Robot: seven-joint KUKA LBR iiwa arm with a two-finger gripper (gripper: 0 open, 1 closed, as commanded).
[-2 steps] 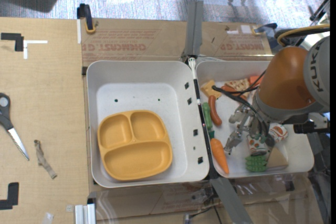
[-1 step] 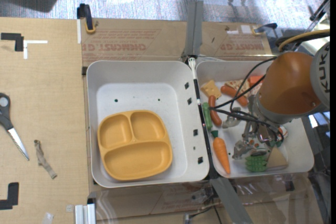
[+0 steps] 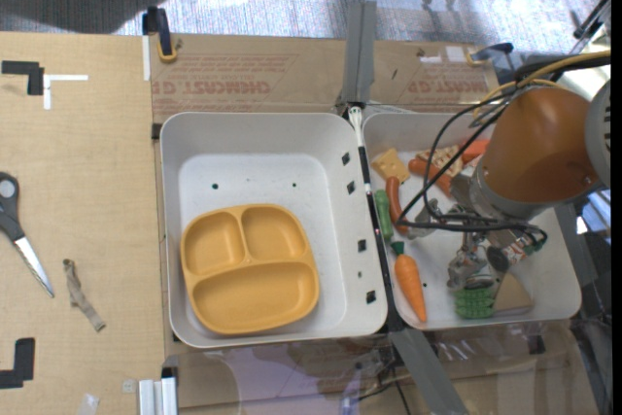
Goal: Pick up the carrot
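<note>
Carrot [image 3: 409, 286] lying at the left edge of the right bin [image 3: 556, 306], tool [image 3: 473, 269] lowered just beside it, grip state cannot be told

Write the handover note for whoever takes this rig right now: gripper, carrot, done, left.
Gripper: low in the right bin, over a green item; finger state cannot be read.
Carrot: lying by the right bin's left wall, near the front edge, apart from the gripper.
Yellow divided plate: in the left bin.
Done: nothing; carrot not picked.
Left: move to the carrot, grasp, lift.
</note>
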